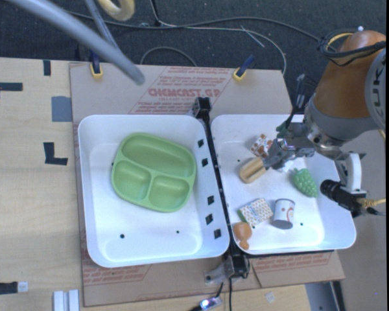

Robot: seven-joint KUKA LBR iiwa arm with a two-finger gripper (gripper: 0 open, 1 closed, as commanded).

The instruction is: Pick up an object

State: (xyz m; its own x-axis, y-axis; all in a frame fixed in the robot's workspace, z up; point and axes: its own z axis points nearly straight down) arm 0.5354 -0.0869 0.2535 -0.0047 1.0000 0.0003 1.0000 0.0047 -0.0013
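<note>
The arm [347, 83] enters from the right of the camera view and reaches over the right bin [330, 238]. Its gripper [277, 155] sits low above the upper middle of that bin. Whether the jaws are wide, narrow or closed on anything cannot be told from this view.

Landmark: the tan cylinder [251, 170], lying on its side in the right bin.

- Tan cylinder: just below and left of the jaws, its right end meeting or lying under the tip of the jaws. The view does not show it between them.
- Small red-and-white object [260, 145]: just above the cylinder, close beside the jaws on their left; too small to identify.
- Green bumpy object [304, 181]: right of the cylinder, below the wrist, apart from the jaws.
- Patterned block [255, 210]: below the cylinder, tilted.
- Small white can [283, 213]: below and right of the cylinder, just beside the patterned block.
- Orange object [242, 233]: further below the cylinder, at the bin's lower left corner near the divider.

The left bin [97, 238], well left of the cylinder, holds a green compartment tray [154, 172]. Both bins rest on a cardboard sheet [181, 89] on the counter [26, 193].
</note>
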